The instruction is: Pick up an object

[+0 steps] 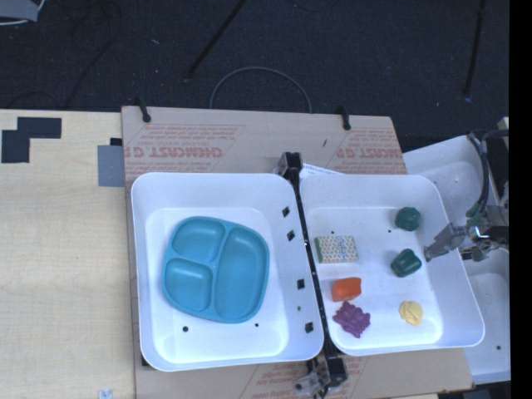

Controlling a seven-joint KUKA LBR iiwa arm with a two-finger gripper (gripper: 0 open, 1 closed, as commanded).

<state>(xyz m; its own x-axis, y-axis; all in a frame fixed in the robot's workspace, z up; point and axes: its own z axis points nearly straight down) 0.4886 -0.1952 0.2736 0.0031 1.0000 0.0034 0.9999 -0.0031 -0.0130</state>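
Two white bins sit side by side. The right bin (453, 223) holds a dark green object (406, 263) at its three o'clock side, just beside the gripper (440, 246). Whether the gripper grasps anything cannot be told. The left bin (150, 223) holds a blue divided plate (216, 268).

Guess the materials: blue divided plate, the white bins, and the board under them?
Blue divided plate: likely molded plastic, smooth, soft sheen on its three compartments. White bins: probably thin formed plastic, glossy, with rounded corners and a lipped rim. Board: looks like corrugated cardboard, matte tan with red print. All judged by look alone.
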